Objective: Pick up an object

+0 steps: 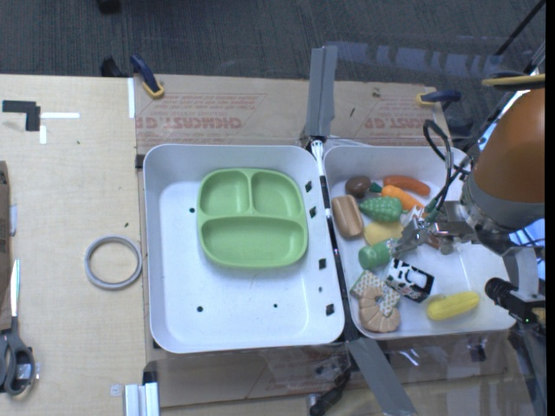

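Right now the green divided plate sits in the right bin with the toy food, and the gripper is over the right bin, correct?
Not quite. The camera view shows the green divided plate in the left bin, apart from the toy food. The rest holds: the toy food is in the right bin, and the gripper is over that bin.

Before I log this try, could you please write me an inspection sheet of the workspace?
Surface: bench bears left bin and right bin.
Job's things: toy food crowds the right bin: carrot, hot dog, corn cob, cookie.
Clutter: green divided plate in left bin; tape ring, scissors on the bench.
Hand: hand low among the food; grip unclear.
Cables: black cables by the arm.
Surroundings: clamps; dark floor.
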{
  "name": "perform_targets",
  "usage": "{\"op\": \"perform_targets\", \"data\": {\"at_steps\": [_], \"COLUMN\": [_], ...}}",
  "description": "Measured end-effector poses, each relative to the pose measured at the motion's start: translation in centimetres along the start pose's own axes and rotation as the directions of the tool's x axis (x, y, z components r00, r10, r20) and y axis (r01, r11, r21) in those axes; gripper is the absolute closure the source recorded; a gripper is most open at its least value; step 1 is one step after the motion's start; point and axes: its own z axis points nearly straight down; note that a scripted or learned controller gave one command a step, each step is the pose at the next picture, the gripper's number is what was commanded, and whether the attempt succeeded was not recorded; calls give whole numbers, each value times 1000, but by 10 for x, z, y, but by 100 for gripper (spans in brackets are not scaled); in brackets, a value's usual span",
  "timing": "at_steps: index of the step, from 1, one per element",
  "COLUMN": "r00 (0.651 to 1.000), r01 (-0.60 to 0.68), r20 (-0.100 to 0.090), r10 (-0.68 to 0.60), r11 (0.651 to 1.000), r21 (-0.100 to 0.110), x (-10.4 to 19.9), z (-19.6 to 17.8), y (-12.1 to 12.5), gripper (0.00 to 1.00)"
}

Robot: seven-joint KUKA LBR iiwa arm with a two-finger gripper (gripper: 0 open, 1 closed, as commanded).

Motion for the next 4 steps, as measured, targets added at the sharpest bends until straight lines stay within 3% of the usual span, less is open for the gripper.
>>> {"op": "perform_targets", "data": {"at_steps": [1, 2, 3, 4], "r00": [980, 953, 1000, 996], "r01": [199, 302, 30, -88], "r20": [1, 3, 1, -2], "r10": [-199, -302, -30, 88], "r11": [980, 953, 999, 996], "r21": [-2, -8, -12, 2], "x": [38, 1, 2, -14], "z": [9, 105, 104, 105], "y": [57, -15, 62, 118], "gripper": [0, 0, 0, 0]}}
